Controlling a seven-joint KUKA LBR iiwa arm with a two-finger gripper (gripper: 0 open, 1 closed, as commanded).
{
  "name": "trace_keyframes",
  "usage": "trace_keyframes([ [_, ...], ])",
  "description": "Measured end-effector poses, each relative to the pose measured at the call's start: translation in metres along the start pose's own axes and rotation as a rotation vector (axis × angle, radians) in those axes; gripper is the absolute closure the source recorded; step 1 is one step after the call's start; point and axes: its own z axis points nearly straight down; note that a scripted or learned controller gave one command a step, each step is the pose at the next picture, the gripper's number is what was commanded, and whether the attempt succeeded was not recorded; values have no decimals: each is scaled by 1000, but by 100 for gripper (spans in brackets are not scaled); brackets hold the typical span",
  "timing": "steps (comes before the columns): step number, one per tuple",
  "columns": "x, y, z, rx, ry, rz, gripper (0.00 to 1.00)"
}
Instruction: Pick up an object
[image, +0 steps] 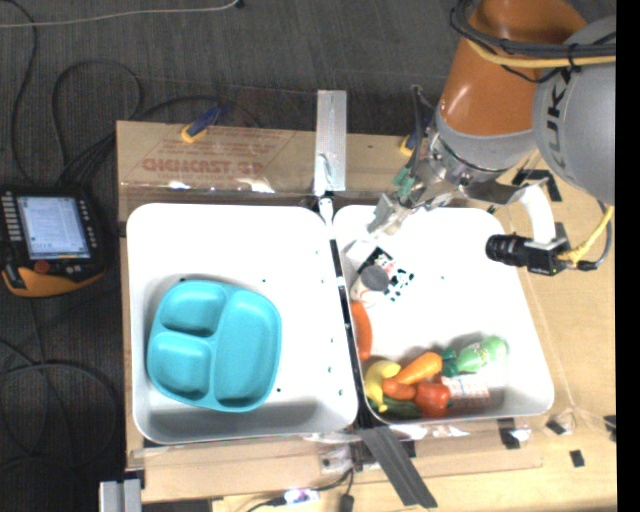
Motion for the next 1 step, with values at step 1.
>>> trace_keyframes([
  [1, 15, 17, 42, 2, 3, 151, 100],
])
